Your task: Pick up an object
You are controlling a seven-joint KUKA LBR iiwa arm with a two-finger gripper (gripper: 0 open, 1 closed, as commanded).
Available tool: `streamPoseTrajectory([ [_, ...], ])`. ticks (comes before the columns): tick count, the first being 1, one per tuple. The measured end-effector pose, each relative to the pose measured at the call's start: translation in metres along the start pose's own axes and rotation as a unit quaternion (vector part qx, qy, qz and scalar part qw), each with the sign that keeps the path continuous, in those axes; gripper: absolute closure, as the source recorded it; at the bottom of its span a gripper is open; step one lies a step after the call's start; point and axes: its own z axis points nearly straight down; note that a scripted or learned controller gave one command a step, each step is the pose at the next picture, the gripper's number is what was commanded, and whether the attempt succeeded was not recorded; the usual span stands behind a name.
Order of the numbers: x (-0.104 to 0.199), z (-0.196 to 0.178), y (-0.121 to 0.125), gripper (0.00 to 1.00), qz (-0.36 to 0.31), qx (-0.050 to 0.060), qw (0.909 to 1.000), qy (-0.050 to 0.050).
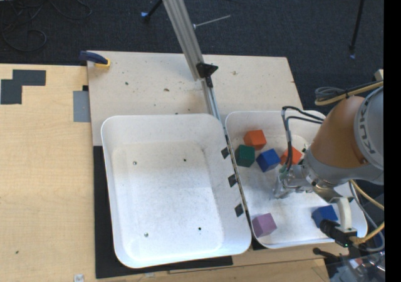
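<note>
**Pickup not yet made: gripper low in the right bin, nothing lifted**

Blocks are the candidates here, and all of them sit on the floor of the shallow white right-hand bin [250,123]. A blue cube [268,160] lies just beyond the two-finger gripper [285,188], up and to its left in the view, touching or nearly touching a dark green cube [245,156]; an orange cube [255,138] sits just past those two. A second, smaller orange block [291,156] shows close above the gripper, partly hidden by the arm's cables. A pale purple cube [264,224] rests nearer the front wall, below and left of the gripper, and another blue block [324,214] lies on the far side, under the wrist.

The gripper is down near the bin floor among these pieces, in the bare patch between the blue cube and the purple one. Whether it is spread or closed I cannot tell, as the metal parts blur together. No block is visibly caught in it or raised off the floor.

So, by my reading, the approach is done but the grasp and lift remain. The larger white left-hand bin [125,130] plays no part so far.
</note>
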Motion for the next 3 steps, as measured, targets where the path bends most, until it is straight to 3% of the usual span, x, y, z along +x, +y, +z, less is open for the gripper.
streamPoseTrajectory([
  [1, 0.000, -0.042, 0.002, 1.00, -0.005, -0.002, 1.0000, -0.001],
  [3, 0.004, -0.165, 0.006, 1.00, -0.006, -0.004, 1.0000, -0.002],
])
